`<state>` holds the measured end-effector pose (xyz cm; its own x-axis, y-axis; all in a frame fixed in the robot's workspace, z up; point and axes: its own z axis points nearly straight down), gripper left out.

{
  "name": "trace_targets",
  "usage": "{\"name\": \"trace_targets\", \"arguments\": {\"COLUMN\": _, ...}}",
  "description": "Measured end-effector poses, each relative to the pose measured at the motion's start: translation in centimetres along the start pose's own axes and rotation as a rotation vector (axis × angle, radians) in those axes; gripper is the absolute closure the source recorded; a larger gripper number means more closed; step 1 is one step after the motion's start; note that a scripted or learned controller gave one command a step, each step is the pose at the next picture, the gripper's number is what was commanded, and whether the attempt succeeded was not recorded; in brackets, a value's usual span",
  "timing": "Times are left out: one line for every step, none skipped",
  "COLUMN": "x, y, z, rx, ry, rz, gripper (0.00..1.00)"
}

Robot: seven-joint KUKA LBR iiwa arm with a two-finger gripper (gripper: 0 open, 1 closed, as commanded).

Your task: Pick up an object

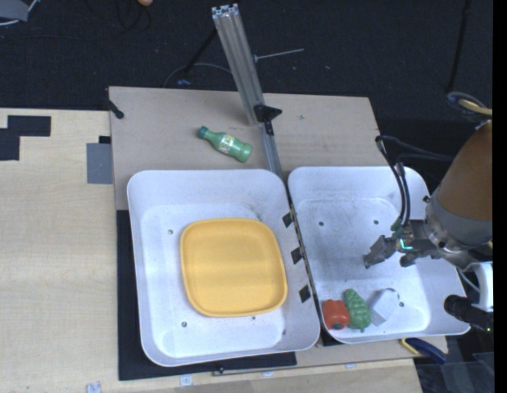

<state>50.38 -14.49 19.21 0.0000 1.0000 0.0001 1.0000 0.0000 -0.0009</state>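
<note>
Camera view: we see the gripper [394, 250] hanging spread and bare in the right bin [343, 195], so we judge the pick not yet made. The red toy [335, 313], green toy [356, 309] and grey piece [384, 305] lie near the right bin's front wall, below the gripper.

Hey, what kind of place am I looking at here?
Most likely a robotics lab bench set up for grasping trials. Two shallow white bins sit side by side, a grey arm's gripper reaches into the right one, and loose cables trail across the dark floor behind.
</note>
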Motion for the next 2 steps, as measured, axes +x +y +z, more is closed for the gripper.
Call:
{"name": "trace_targets", "arguments": {"x": 0.0, "y": 0.0, "z": 0.0, "rx": 0.0, "ry": 0.0, "rz": 0.0, "gripper": 0.0}}
{"name": "trace_targets", "arguments": {"x": -0.6, "y": 0.5, "z": 5.8, "rx": 0.005, "ry": 0.001, "rz": 0.0, "gripper": 0.0}}
